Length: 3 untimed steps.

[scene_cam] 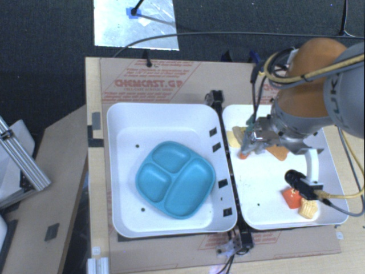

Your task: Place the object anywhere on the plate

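Dark carpeted floor (45, 50) bearing a shiny metallic sheet (136, 16) with a blue marker; brown cardboard sheet (154, 81) printed in red covers the bench; an aluminium profile (20, 156) lies at left

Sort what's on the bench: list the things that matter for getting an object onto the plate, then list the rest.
For the job:
- blue divided plate in the left bin
- gripper, low over the right bin
- small items beneath it: pale yellow piece, orange piece

Lying about:
- red block and cream block
- foil sheet with blue tape
- cardboard sheet under the bins
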{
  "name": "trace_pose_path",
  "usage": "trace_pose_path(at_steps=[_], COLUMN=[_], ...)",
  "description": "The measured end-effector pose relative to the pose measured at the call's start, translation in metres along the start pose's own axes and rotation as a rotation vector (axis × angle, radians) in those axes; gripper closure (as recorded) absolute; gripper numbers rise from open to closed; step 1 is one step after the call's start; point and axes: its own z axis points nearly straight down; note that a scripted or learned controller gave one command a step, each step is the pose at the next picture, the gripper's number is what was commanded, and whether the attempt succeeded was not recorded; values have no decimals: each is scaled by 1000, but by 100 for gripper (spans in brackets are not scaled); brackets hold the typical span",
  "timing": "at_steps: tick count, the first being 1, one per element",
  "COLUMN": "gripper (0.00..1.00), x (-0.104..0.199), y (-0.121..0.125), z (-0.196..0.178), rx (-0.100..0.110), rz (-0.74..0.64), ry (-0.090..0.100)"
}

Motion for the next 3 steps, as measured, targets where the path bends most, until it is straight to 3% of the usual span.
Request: trace_pose_path(at_steps=[3], gripper=[100], x=[153], y=[-8], z=[25], rx=[2], rz=[0], ry=[0])
